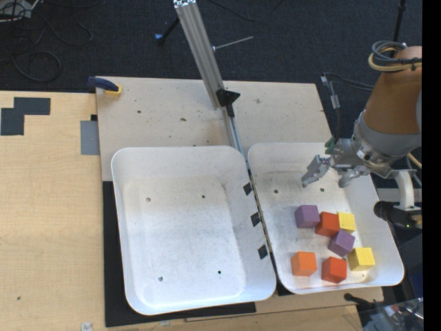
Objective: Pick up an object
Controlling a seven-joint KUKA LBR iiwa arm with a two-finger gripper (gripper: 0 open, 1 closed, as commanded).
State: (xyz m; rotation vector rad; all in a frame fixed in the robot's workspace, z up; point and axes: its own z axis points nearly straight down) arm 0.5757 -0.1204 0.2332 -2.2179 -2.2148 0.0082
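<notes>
**Blocks in the right bin: rigid, light, best taken across flat faces**

The tool [331,173] hangs above the upper part of the right bin [275,158], its two grey fingers spread apart with nothing between them. It sits up-frame of the blocks and apart from all of them.

The candidates lie in the lower half of the same bin, seven small cubes in a loose cluster. The purple block [307,216] lies nearest the tool and on the cluster's upper left edge. The red-orange block [328,223] touches it on the right, and a yellow block [346,221] sits just beside that. A second purple block [342,242] lies tilted below them. An orange block [303,263] stands a little apart at lower left, with a red block [334,269] and another yellow block [362,257] near the bin's lower rim. The left bin [131,185] carries no blocks.

Judgement on handling: these look like painted wood or hard foam cubes, so stiff, light and not fragile. Smooth painted faces could slip if pinched on a corner or edge. The fingers should close squarely on two opposite flat sides.

The orange block appears the easiest take, having free space on several sides. The purple block near the tool has its left side free but a neighbour against its right, which may block a finger.
</notes>
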